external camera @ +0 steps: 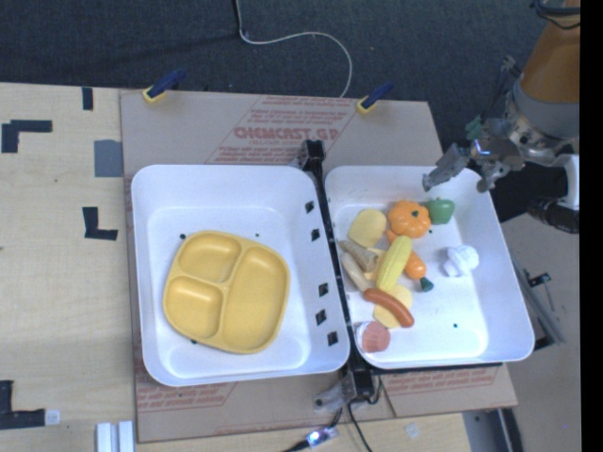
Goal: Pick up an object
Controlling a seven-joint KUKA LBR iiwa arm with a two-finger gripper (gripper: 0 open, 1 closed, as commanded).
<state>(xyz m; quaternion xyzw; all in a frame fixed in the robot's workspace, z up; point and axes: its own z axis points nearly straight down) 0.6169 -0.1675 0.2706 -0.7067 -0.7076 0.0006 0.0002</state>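
Hovering over the right bin's [490, 252] far corner, the gripper [462, 169] looks open and empty; pumpkin [409, 218], corn [394, 262] and sausage [389, 307] lie untouched, nothing picked.

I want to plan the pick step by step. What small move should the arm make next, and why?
Probably lower the gripper toward the green piece beside the orange pumpkin. The gripper hangs over the upper right part of the right bin with nothing between its jaws, and that green piece lies closest under it, at the edge of the toy food pile.
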